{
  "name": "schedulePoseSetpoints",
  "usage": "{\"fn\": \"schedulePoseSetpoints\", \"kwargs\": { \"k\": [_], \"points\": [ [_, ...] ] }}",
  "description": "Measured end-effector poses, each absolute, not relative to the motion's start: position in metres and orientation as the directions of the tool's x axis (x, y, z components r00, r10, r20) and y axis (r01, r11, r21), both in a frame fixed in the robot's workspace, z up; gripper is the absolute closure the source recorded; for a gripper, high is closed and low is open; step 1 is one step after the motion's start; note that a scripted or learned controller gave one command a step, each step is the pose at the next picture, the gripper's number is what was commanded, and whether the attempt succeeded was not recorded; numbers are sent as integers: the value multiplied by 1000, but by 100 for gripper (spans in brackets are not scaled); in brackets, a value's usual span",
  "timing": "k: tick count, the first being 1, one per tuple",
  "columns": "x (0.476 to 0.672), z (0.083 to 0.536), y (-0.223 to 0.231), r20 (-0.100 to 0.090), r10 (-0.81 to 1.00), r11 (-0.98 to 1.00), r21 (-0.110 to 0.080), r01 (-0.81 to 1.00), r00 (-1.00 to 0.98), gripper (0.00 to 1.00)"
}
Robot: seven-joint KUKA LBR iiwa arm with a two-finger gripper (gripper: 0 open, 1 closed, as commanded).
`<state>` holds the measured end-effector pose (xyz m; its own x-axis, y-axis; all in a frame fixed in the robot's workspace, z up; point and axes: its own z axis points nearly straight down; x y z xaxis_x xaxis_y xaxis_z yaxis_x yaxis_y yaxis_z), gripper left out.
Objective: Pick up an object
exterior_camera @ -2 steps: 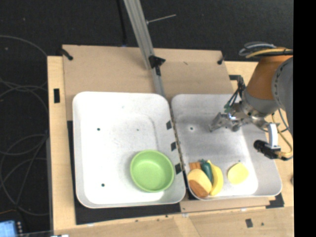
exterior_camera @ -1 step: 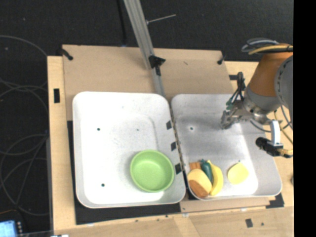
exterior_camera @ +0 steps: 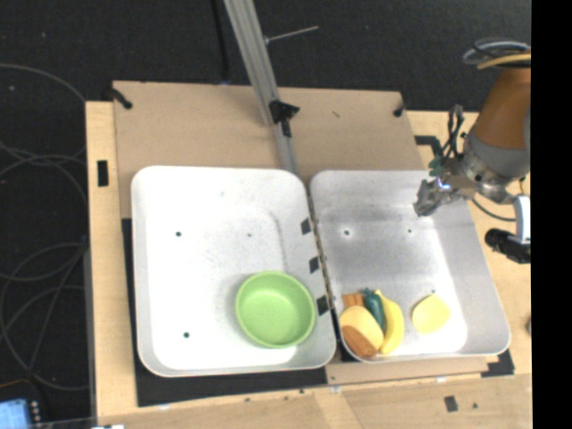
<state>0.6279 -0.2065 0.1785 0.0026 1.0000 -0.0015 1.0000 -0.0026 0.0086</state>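
Nearest the front edge of the bench, the right bin (exterior_camera: pixel 465 239) holds a small cluster in its front left corner: an orange-brown piece (exterior_camera: pixel 361 331), a banana (exterior_camera: pixel 391 327) and a dark green item (exterior_camera: pixel 374 310), touching one another. A yellow lemon-like object (exterior_camera: pixel 430 314) lies just beside them. The left bin (exterior_camera: pixel 179 213) carries a green bowl (exterior_camera: pixel 275 308) near its front right corner. Farther back, the tool (exterior_camera: pixel 429 197) hangs over the right bin's far right part; whether it is spread or pressed together cannot be told.
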Motion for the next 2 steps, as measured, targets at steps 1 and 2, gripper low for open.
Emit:
{"fn": "schedulePoseSetpoints", "kwargs": {
  "k": [1,2],
  "points": [
    [629,221,-208,-1,1000,2,3,1000,-2,100],
    [632,233,-152,1,1000,4,1,1000,-4,100]
  ]
}}
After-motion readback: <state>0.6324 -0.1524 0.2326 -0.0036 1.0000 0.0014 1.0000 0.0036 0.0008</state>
